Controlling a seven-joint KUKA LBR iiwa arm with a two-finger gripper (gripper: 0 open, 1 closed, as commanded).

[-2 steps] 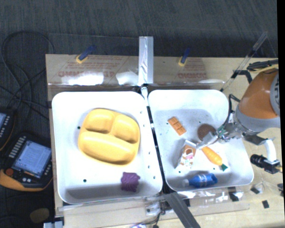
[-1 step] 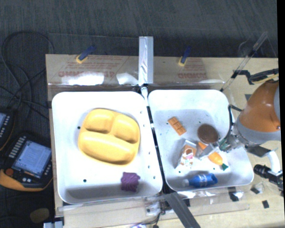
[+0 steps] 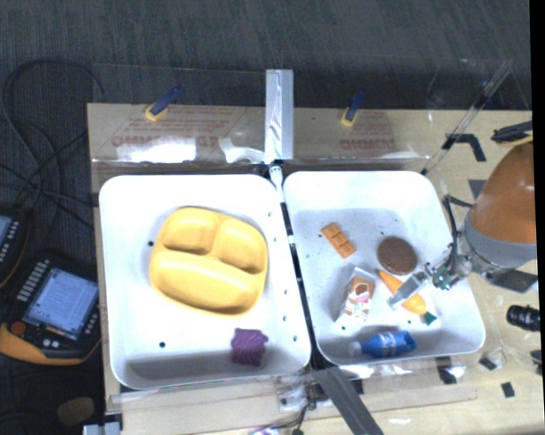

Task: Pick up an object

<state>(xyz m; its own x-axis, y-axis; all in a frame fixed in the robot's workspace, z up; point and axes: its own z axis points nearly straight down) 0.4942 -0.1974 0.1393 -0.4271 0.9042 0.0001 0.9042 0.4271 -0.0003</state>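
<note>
The right bin (image 3: 361,187) holds an orange waffle-like block (image 3: 338,240), a brown round disc (image 3: 396,253), a small white carton (image 3: 358,297), orange carrot-like pieces (image 3: 415,305) and a blue bottle (image 3: 384,344) lying along the front wall. In the left bin (image 3: 122,262) lie a large yellow bread-shaped object (image 3: 208,259) and a small purple object (image 3: 248,346). My gripper (image 3: 427,284) reaches in from the right and sits low over the right bin's right side. It is just beside the brown disc and right above the carrot pieces. Nothing visibly hangs from it.
The arm's orange band (image 3: 509,204) hangs over the right bin's right wall. A metal divider post (image 3: 279,114) stands behind the seam between the bins. Handheld controllers (image 3: 43,305) and cables lie left of the bench.
</note>
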